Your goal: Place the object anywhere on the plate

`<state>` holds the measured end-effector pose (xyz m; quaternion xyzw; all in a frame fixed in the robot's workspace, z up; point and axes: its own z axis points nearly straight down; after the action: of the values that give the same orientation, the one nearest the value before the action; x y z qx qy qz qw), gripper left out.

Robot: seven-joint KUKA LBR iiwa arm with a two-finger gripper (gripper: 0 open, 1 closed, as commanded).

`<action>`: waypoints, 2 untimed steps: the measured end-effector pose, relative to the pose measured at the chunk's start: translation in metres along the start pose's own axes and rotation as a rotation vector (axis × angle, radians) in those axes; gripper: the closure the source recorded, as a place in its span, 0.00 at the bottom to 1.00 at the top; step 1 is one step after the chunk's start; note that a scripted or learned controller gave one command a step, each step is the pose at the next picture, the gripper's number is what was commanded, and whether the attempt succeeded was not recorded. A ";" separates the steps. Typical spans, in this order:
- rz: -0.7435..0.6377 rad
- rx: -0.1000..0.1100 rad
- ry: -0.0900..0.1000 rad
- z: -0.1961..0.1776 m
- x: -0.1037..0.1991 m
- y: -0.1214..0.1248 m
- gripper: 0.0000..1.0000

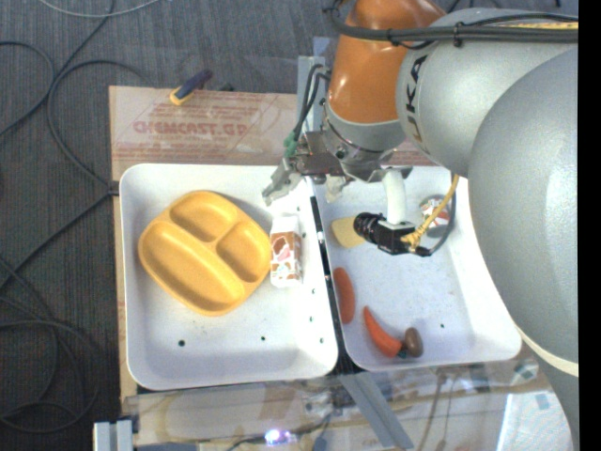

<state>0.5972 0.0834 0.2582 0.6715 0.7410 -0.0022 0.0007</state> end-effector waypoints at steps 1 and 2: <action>0.000 0.002 -0.004 -0.009 0.000 0.000 1.00; -0.439 0.000 0.003 0.116 0.023 0.031 1.00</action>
<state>0.6252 0.1089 0.1422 0.4940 0.8695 -0.0013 -0.0009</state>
